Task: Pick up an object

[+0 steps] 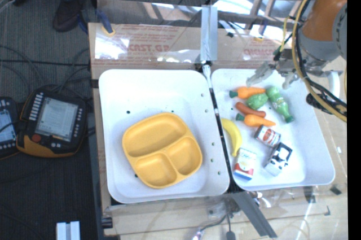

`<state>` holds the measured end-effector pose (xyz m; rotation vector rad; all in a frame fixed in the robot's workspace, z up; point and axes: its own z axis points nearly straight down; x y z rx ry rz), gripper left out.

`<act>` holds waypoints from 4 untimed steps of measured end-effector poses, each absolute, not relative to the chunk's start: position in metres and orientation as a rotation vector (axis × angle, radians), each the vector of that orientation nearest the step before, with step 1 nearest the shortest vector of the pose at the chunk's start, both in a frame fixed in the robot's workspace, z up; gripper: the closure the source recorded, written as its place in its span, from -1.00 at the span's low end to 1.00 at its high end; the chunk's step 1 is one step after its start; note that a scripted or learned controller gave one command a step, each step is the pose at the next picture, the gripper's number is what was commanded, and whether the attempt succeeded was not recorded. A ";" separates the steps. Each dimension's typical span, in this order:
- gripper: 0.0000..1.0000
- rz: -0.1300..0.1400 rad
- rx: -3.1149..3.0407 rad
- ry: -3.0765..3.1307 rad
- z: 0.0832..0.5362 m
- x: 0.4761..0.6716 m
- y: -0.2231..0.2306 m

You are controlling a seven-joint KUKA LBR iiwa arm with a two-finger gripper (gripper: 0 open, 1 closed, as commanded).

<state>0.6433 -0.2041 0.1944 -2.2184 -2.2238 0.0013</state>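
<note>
Claw [274, 74] hovering with fingers spread apart, gripping nothing, just above green bottle [280, 102]. Carrot [250, 92] lying left of bottle; banana [232, 135] lying lower left of bottle.

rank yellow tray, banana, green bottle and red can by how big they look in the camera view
1. yellow tray, by far the largest
2. banana
3. green bottle, close to the banana, so that order is unsure
4. red can

Grey arm [324, 41], orange band, yellow-black cables, pale metal claw [276, 72].
</note>
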 end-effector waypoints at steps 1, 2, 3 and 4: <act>-1.00 -0.004 -2.142 -2.322 0.111 0.668 -0.157; -1.00 -0.006 -2.212 -2.253 0.091 0.616 -0.143; -1.00 -0.009 -2.315 -2.144 0.091 0.516 -0.156; -1.00 -0.014 -2.099 -2.370 0.092 0.491 -0.158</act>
